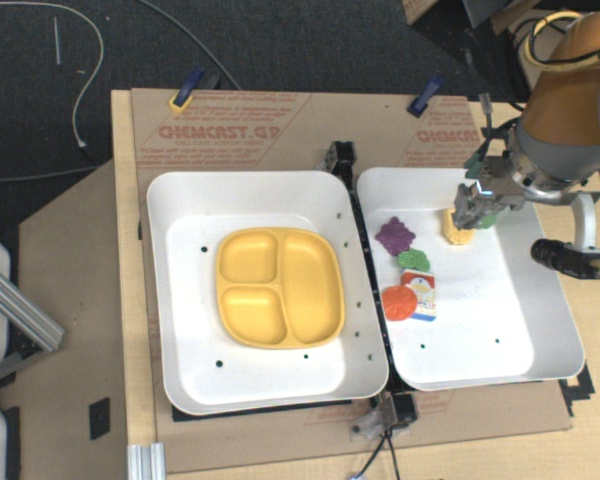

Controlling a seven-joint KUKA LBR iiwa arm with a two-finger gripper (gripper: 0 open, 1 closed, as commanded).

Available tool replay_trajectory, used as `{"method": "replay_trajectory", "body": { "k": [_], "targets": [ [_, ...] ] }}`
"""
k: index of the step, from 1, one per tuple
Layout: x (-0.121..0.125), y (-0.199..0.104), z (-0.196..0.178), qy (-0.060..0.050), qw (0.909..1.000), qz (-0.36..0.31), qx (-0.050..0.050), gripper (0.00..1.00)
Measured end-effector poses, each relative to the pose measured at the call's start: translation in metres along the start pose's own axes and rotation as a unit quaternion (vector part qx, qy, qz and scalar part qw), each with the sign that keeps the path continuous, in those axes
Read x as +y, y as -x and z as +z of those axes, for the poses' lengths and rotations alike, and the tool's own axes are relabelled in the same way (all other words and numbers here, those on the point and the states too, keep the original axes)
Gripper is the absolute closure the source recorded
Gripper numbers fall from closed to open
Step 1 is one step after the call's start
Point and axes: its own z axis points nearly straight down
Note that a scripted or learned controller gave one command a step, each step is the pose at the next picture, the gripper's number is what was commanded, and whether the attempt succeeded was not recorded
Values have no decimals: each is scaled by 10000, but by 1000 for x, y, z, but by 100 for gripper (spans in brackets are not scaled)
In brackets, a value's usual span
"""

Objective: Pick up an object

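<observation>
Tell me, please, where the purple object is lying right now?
The purple object lies in the right bin, near its upper left corner, just above the green piece and left of the hand.

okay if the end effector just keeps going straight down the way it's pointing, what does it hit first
Most likely the small yellow object in the right bin: the end effector sits right above it. How far apart they are is unclear from this slanted view.

Red "CHEMCAST GP" print on brown board [225, 128], repeated at right
</observation>
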Motion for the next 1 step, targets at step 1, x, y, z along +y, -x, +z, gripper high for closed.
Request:
{"method": "replay_trajectory", "body": {
  "k": [1],
  "targets": [
    [-3, -49, -9, -5, 10000, 5, 0, 100]
  ]
}}
